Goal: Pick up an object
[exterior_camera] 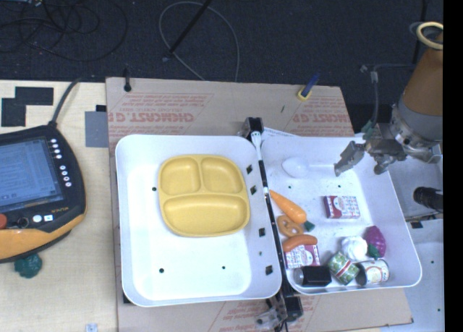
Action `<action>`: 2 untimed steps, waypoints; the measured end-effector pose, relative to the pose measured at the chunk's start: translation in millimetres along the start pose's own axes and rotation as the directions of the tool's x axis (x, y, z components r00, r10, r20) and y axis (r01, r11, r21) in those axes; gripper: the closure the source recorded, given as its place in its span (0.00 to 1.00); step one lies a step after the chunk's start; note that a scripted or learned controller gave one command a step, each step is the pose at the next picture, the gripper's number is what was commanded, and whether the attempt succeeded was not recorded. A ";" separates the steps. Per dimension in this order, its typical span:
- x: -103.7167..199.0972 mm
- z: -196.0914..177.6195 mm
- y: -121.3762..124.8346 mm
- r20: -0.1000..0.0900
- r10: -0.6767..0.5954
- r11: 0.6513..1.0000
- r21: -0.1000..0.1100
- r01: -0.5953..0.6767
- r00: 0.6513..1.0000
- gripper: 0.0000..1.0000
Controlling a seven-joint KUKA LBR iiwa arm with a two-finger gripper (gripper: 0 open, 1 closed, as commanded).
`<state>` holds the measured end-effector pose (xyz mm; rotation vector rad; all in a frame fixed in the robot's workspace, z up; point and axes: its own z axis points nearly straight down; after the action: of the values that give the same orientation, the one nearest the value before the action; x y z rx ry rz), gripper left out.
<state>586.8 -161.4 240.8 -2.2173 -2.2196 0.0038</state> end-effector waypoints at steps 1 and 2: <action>50.1 63.5 -42.2 -0.001 0.000 1.000 0.003 0.000 1.000 0.00; 77.7 145.6 -23.2 0.000 0.001 1.000 0.001 -0.001 1.000 0.00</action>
<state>562.8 -83.6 95.4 -2.2182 -2.2176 0.0053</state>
